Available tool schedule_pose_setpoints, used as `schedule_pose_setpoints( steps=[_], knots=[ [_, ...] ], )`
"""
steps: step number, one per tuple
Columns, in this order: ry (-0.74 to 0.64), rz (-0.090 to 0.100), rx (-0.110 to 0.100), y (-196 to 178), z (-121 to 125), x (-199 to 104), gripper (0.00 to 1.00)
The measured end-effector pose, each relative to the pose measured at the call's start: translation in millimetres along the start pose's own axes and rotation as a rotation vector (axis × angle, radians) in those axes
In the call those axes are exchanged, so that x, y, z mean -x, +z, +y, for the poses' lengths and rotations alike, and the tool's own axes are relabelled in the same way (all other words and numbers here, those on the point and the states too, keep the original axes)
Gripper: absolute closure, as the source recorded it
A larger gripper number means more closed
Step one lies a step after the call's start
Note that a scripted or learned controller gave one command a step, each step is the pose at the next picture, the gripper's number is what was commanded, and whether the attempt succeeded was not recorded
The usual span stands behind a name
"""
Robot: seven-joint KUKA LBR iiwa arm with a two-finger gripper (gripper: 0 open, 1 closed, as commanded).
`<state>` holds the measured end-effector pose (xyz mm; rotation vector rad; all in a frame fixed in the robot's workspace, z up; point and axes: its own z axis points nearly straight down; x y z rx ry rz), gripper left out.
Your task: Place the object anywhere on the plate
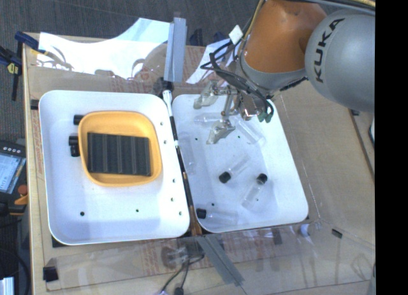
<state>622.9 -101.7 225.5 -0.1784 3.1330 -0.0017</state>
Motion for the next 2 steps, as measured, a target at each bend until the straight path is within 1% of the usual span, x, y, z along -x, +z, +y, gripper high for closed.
schedule_pose_setpoints(
  steps=[1, 2],
  knots=[
    [-0.375, 0.004, 0.003, 33.4, 39.5, 12.5, 0.00],
    [-0.429, 0.004, 0.002, 6.2, 78.0, -3.5, 0.00]
  ],
)
